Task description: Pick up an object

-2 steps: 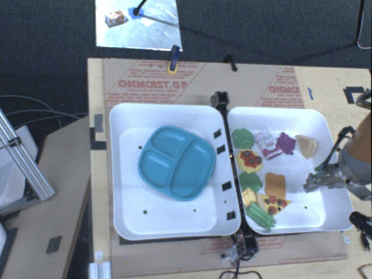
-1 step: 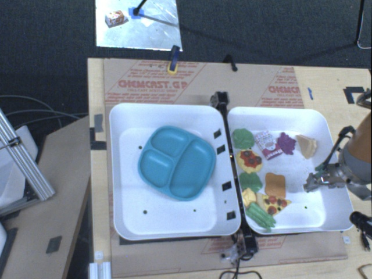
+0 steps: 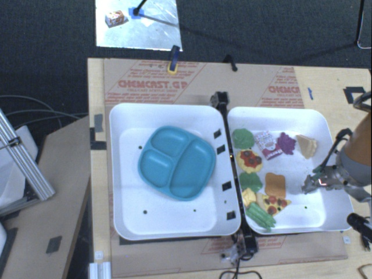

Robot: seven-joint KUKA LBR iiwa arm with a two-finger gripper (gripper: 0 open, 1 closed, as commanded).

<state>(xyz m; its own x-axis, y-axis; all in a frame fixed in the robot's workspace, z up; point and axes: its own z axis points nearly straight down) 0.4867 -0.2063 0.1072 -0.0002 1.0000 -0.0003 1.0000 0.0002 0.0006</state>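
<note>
The right bin [image 3: 325, 214] holds several toy foods along its left side. Among them are a green lettuce piece [image 3: 243, 138], a white and pink packet [image 3: 264, 140], purple grapes [image 3: 285, 143] and a tan wedge [image 3: 307, 146]. Below them lie a red and yellow piece [image 3: 249, 160], an orange toast slice [image 3: 275, 185], a pizza slice [image 3: 274, 203] and green pods [image 3: 260, 215]. My gripper [image 3: 313, 184] hangs over the bare floor at the bin's right side, to the right of the toast and apart from it. I see nothing held in it.
A blue divided plate [image 3: 177, 163] lies in the left bin [image 3: 125, 214]. A black divider with clips [image 3: 229, 167] runs between the two bins. The grey arm [image 3: 356, 161] enters from the right edge. A shiny sheet [image 3: 139, 16] lies on the floor beyond the bench.
</note>
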